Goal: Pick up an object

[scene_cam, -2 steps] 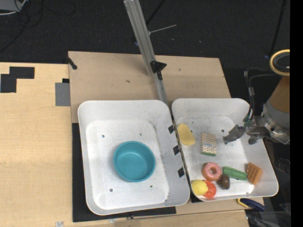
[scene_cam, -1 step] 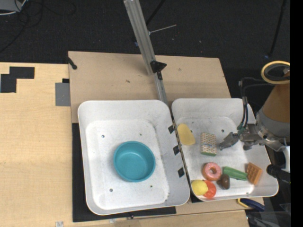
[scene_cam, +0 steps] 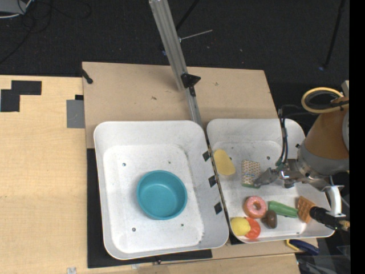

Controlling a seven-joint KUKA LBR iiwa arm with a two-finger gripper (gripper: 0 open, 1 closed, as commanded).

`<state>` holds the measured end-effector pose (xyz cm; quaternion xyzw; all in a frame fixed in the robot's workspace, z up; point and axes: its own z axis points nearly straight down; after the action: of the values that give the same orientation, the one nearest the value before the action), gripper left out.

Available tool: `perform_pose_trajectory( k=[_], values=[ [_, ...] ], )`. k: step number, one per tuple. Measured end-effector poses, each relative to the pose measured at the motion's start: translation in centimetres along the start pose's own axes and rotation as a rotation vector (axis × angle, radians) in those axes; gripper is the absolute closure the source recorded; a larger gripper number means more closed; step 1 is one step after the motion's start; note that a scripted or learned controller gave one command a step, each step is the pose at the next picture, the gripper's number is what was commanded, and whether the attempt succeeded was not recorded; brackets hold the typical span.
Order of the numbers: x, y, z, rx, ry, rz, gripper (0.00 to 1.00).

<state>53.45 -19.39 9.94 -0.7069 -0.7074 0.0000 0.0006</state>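
Camera view has the arm (scene_cam: 328, 144) reaching in from the right, with its gripper (scene_cam: 263, 179) lowered into the right bin (scene_cam: 251, 133), its dark tip just beside a small mesh-patterned piece (scene_cam: 250, 168) near the bin's middle. Whether it is wide, narrow or closed on anything cannot be made out from this angle, since the tip is a small dark blur against the white floor. Judging from that, the step in hand looks like the approach or the close of a grasp, with nothing visibly lifted. Candidates lie close together in that bin: a yellow piece (scene_cam: 223, 162) at the left wall, a pink doughnut (scene_cam: 255, 206), a green stick-like piece (scene_cam: 283, 209), a brown lump (scene_cam: 270, 219), a red and yellow fruit pair (scene_cam: 246, 228) at the near corner and an orange waffle-like piece (scene_cam: 305, 207). The next move probably calls for settling squarely over one item, then closing and rising straight up without dragging neighbours. The left bin (scene_cam: 114, 136) carries a teal bowl (scene_cam: 162, 194). The arm's wrist covers the right bin's far right side, and the frame's edge cuts off the arm itself.
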Motion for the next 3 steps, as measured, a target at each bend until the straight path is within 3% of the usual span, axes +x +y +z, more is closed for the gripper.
perform_pose_trajectory(
  k=[1,3],
  values=[
    [-0.1,0.0,-1.2,-0.003,-0.002,0.001,1.0],
    [0.2,0.2,-12.6,-0.004,-0.002,0.001,1.0]
  ],
)
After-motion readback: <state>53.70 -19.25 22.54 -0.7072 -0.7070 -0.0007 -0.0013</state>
